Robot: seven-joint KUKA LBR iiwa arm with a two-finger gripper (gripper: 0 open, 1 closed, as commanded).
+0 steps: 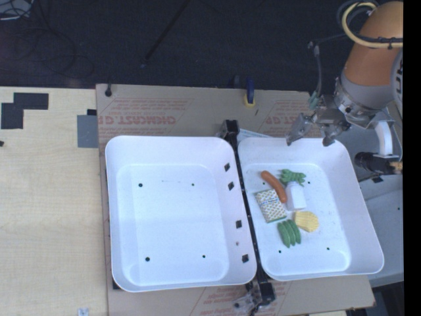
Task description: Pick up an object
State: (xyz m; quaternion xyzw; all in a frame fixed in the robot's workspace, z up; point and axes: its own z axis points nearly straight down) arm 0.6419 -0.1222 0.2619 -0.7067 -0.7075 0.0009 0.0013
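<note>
Hovering: my pincer (pixel 314 131), fingers spread, empty, over the right bin's (pixel 358 242) far rim. Carrot (pixel 273 185) lies below toward bin centre, long axis diagonal, touching the patterned packet (pixel 270 205).

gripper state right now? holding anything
Two-finger gripper: open, nothing between its fingers; it hangs above the far rim of the right shallow white bin, apart from the orange carrot-shaped toy.

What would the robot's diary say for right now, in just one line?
gripper: open, above right bin's far rim | holding: nothing | carrot, pea pods, other toy food: in right bin | pick: not begun
</note>
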